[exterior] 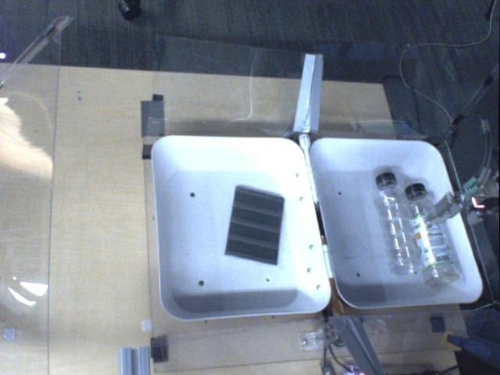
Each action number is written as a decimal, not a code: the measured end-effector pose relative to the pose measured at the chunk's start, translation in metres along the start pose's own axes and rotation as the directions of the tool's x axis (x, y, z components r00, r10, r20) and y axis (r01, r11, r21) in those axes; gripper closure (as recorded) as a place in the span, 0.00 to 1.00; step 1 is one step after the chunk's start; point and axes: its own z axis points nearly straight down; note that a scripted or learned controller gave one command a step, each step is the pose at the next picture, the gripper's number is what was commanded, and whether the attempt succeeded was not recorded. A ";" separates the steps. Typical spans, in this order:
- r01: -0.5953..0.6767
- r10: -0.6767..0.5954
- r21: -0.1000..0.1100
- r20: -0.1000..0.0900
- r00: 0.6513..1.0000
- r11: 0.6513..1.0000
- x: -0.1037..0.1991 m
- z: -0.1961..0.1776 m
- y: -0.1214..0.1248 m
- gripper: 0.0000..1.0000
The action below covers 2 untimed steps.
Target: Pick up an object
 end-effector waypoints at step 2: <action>0.129 -0.129 -0.028 0.000 0.992 0.991 0.023 0.115 0.012 0.00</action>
